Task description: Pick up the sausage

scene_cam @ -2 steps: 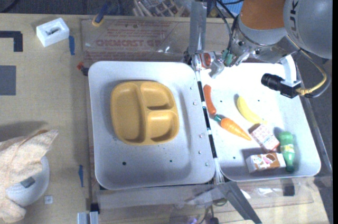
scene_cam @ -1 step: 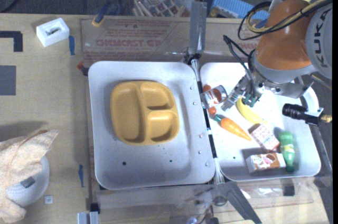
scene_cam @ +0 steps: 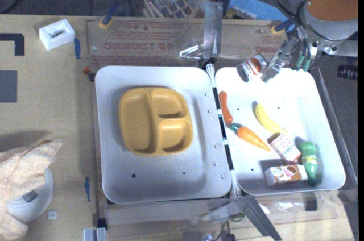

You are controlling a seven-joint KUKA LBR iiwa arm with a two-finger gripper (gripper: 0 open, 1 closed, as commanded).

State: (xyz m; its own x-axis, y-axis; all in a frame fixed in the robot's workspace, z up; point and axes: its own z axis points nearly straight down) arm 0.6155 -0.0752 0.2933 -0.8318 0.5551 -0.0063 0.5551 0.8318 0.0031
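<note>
The sausage [scene_cam: 226, 107] is a short red-orange link lying lengthwise along the left wall of the right bin [scene_cam: 324, 120], near its back. My gripper [scene_cam: 280, 65] hangs over the back edge of that bin, well to the right of the sausage and further back. It sits close beside a small red and white can [scene_cam: 251, 68]. Nothing shows in its grasp.
In the right bin lie a carrot [scene_cam: 251, 137] just in front of the sausage, a banana [scene_cam: 265, 118], two small cartons [scene_cam: 285, 148] [scene_cam: 282, 174] and a green bottle [scene_cam: 310, 162]. The left bin [scene_cam: 108, 177] holds a yellow divided plate [scene_cam: 154, 120].
</note>
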